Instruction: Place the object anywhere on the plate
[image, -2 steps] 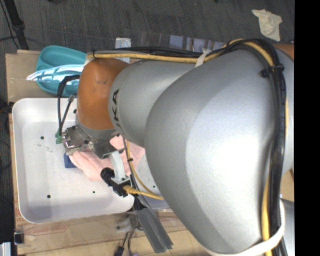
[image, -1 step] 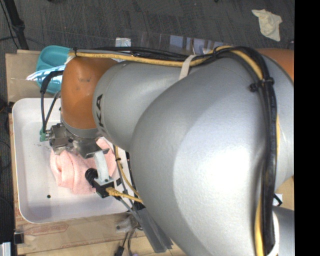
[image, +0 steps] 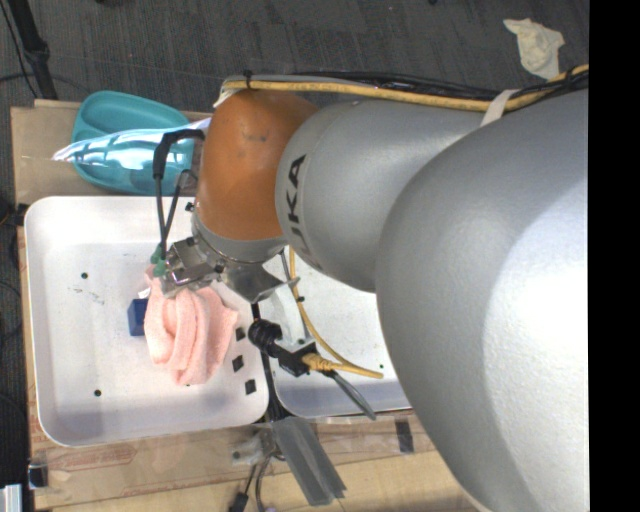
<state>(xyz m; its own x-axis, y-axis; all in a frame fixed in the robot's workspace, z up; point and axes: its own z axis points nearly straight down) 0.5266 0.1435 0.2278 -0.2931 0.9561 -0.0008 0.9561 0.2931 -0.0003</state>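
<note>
The big grey arm (image: 450, 230) hangs over the left white bin (image: 60, 300). A crumpled pink cloth (image: 190, 335) sits inside that bin, directly under the wrist, with a small blue thing (image: 136, 318) touching its left side. A teal object (image: 125, 140) rests on the desk behind the bin.

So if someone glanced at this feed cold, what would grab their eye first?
The huge grey arm with its orange band, which covers the right half of the view and reaches over the bins. Next, the pink cloth bunched in the left bin just under the wrist, with a small blue object at its left edge. A teal object lies behind the bin, upper left.
</note>
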